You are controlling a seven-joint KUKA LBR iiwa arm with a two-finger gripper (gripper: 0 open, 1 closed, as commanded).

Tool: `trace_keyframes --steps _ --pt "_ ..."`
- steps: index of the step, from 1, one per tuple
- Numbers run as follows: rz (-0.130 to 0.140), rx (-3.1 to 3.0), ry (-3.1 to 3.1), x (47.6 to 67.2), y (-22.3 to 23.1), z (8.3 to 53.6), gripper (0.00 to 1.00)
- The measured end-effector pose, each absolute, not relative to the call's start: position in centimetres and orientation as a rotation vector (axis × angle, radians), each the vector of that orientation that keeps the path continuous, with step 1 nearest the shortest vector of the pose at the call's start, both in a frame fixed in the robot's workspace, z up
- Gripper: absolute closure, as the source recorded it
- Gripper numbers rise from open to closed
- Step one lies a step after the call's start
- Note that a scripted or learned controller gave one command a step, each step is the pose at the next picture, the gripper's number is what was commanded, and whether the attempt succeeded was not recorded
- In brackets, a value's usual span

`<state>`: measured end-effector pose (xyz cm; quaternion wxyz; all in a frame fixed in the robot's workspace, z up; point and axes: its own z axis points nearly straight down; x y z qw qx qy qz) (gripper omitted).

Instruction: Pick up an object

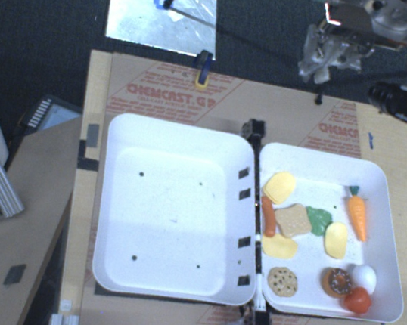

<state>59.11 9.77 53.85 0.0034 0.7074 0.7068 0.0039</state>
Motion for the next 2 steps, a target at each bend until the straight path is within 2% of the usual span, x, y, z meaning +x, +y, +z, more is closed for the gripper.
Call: trace_keyframes --steps 1,2 --pt "-0.02 2.225 2.231 59.6 12.3 37.4 1.0" --pt "0.026 2.209 2.221 56.5 12.6 52.8 1.0"
